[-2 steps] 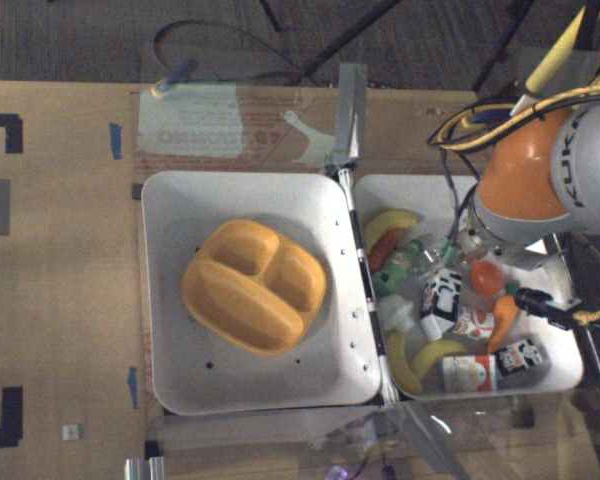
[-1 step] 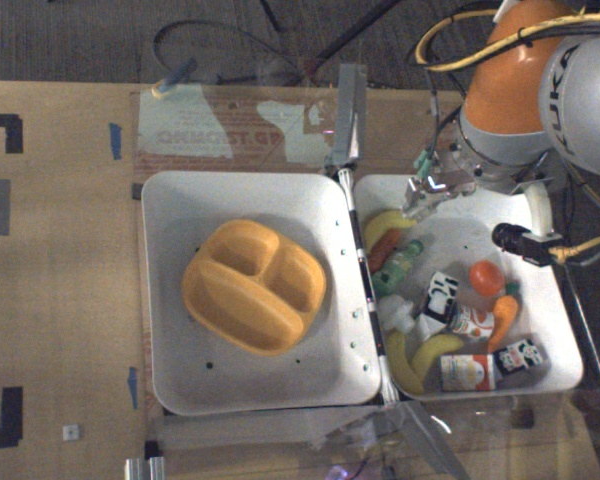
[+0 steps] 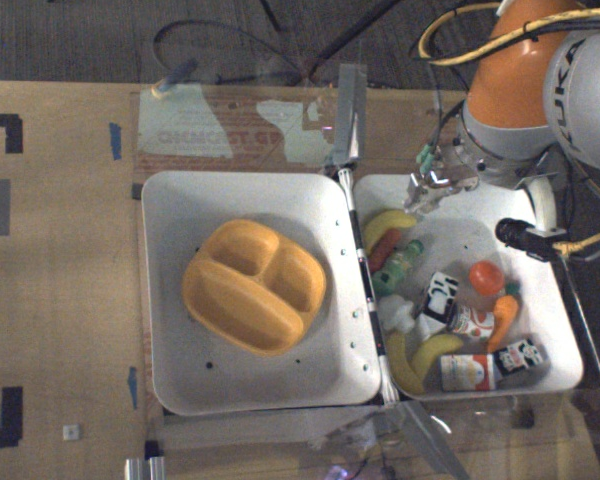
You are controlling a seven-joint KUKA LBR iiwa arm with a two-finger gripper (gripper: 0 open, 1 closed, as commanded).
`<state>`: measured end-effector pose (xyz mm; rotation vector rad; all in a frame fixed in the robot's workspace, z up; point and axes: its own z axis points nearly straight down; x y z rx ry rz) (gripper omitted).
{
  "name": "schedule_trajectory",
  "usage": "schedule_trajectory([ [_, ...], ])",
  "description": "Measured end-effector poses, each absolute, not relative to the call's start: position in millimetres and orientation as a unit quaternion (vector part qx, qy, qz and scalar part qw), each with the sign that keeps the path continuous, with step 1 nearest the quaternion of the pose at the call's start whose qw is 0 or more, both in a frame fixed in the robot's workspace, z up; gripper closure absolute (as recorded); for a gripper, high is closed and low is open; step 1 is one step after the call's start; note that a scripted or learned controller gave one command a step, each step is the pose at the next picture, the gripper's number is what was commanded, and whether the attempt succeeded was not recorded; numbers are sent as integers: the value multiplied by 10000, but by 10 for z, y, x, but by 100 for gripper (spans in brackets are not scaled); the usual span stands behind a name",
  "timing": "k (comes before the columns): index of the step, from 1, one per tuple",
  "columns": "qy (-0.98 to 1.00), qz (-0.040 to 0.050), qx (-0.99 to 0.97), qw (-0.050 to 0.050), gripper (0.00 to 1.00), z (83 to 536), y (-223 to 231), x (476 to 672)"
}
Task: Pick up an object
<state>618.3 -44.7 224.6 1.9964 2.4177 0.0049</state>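
The right bin (image 3: 555, 343) holds several small items. A yellow banana (image 3: 389, 225) lies at its upper left, beside a reddish piece (image 3: 383, 251) and a green bottle (image 3: 401, 264). A red tomato (image 3: 486, 276), an orange carrot (image 3: 503, 321), a black-and-white carton (image 3: 439, 298), a second banana (image 3: 432, 351) and a red-and-white can (image 3: 469, 371) lie lower down. My gripper (image 3: 429, 190) hangs over the bin's upper left part, just above and right of the yellow banana, with nothing visibly in it.
The left bin (image 3: 170, 218) carries an orange divided plate (image 3: 255, 285). A metal divider (image 3: 362, 268) separates the two bins. A black cable fitting (image 3: 525, 236) juts over the right bin's upper right. The arm's orange band (image 3: 525, 53) looms above.
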Motion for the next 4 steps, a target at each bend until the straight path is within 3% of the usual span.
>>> schedule_trajectory([
  [3,7081,18,7061,38,100,2291,-223,6338],
  [4,6338,4,7735,12,100,2193,242,6548],
])
